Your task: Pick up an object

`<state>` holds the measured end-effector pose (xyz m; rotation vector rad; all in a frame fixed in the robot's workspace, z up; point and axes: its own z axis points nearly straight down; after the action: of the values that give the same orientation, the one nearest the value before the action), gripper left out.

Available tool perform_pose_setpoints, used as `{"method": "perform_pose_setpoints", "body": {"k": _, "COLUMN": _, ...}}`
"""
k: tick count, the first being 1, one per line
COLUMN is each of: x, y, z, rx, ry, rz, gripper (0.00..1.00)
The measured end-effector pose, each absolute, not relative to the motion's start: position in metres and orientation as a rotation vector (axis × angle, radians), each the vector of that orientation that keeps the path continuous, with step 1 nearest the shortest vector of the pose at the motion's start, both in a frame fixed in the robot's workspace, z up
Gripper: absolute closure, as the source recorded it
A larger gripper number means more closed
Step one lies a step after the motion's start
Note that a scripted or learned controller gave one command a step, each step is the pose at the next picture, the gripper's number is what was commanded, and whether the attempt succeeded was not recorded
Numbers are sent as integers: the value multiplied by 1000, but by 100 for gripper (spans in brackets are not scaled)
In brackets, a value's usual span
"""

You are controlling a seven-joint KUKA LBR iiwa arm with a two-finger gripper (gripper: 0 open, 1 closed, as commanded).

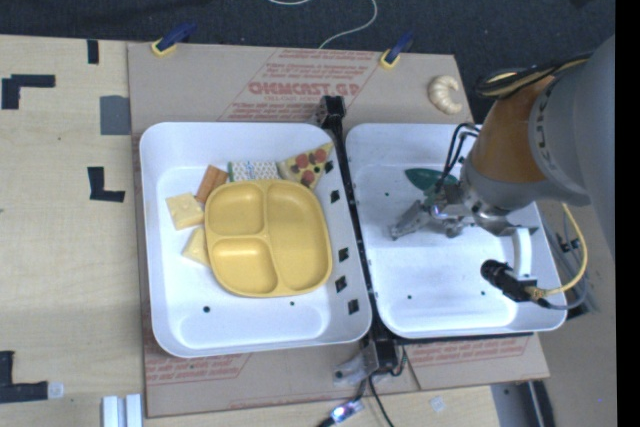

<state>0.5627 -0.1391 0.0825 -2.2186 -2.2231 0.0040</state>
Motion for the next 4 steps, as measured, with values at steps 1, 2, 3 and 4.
{"method": "perform_pose_setpoints", "body": {"k": 1, "x": 564, "y": -139, "z": 96, "rx": -2219, "ry": -2224, "rz": 1, "gripper": 100}}
{"method": "perform_pose_setpoints", "body": {"k": 2, "x": 554, "y": -138, "z": 150, "rx": -2222, "ry": -2223, "rz": -3, "gripper": 100}}
{"method": "perform_pose_setpoints", "body": {"k": 3, "x": 565, "y": -133, "z": 204, "rx": -2221, "ry": -2227, "rz": -5, "gripper": 100}}
{"method": "perform_pose_setpoints", "body": {"k": 4, "x": 566, "y": -132, "z": 225, "rx": -2219, "ry": -2224, "rz": -2, "gripper": 100}}
